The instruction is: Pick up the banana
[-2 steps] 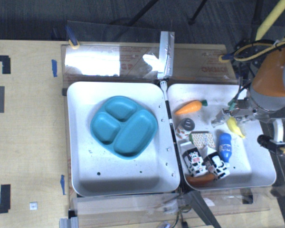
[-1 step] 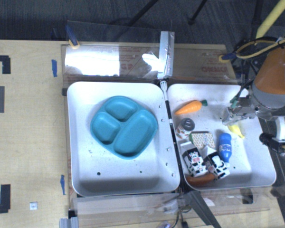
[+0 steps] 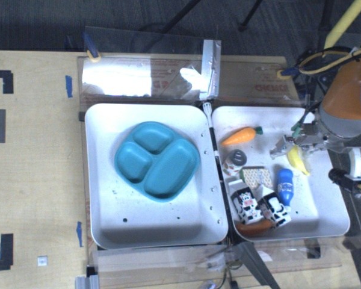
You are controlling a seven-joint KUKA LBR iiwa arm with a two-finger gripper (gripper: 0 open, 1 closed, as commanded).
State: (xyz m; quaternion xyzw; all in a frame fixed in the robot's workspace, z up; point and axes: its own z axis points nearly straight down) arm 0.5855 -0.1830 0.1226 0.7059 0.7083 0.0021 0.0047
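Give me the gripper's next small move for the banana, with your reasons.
Probably a short, straight descent onto the banana. The gripper is in the right bin, directly over the banana's upper end, and nothing shows between its fingers. The blue bottle lies close below-left, so sideways drift seems risky.

My claw (image 3: 296, 144) looks like dull grey metal, and the banana (image 3: 299, 161) beside it looks like smooth yellow plastic with a soft shine. The two white bins (image 3: 159, 229) look like smooth plastic that shines a little, and the blue plate (image 3: 157, 161) in the left one looks like smooth plastic without much shine. The bench (image 3: 33, 161) looks like pale wood, flat and not shiny, and the clear sheet (image 3: 138, 71) behind the bins is glossy and throws back bright light.
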